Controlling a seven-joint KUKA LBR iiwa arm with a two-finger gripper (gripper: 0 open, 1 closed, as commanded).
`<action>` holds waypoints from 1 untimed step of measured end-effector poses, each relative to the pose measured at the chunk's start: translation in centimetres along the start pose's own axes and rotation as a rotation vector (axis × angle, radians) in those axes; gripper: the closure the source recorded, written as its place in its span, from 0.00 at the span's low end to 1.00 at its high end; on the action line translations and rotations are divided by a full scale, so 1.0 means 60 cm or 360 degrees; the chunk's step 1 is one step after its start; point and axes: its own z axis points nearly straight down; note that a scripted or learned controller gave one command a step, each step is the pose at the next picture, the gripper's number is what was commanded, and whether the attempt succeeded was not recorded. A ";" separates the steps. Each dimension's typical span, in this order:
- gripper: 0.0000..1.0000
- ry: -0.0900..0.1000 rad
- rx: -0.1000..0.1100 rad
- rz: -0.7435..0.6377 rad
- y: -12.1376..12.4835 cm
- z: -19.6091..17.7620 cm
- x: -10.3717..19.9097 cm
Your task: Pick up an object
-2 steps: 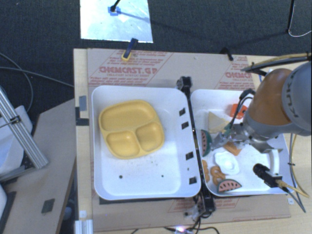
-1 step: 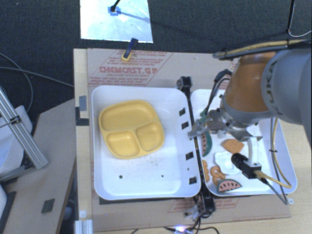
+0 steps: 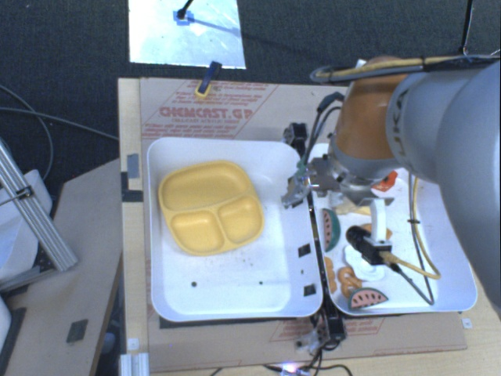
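Observation:
My gripper hangs low over the wall between the two bins, at the right edge of the left bin. The grey arm with its orange band reaches in from the right and covers much of the right bin. Just right of the gripper a watermelon-slice toy stands on edge by the divider. A second watermelon slice lies at the right bin's front, and an orange pretzel-like piece lies just behind it. I see nothing held in the gripper.
A yellow divided plate lies in the left bin's back half, with bare white floor in front of it. In the right bin a white piece and an orange-red piece peek out from under the arm.

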 end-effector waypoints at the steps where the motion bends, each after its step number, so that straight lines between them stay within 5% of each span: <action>1: 1.00 0.0000 0.0001 0.0001 -0.002 -0.018 -0.004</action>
